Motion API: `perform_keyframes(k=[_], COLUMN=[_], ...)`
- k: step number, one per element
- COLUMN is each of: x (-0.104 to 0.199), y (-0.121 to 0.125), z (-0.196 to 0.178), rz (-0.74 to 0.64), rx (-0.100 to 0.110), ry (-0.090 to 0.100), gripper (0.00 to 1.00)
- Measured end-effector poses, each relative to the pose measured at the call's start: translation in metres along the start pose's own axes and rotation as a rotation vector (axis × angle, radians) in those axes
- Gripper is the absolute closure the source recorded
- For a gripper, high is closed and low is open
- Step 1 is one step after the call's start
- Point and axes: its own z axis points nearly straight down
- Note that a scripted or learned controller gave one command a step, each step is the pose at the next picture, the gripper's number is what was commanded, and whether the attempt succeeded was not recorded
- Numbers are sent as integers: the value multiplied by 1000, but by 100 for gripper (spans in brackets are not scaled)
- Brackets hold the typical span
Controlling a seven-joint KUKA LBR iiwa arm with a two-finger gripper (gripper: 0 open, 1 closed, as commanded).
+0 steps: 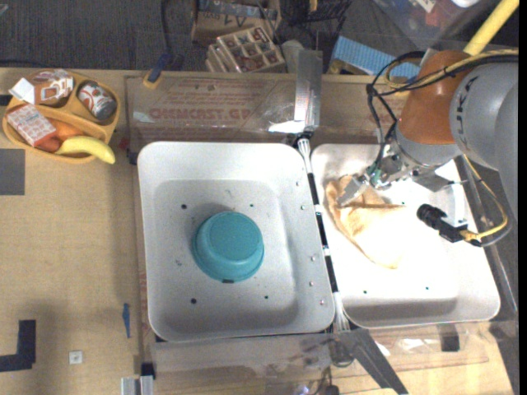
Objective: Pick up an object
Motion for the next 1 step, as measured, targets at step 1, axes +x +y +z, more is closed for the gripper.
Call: perform_keyframes(k=[1], x=[0], y=[2], z=[-12], rz=[0], rx=[-6], ry=[-3], gripper=[100])
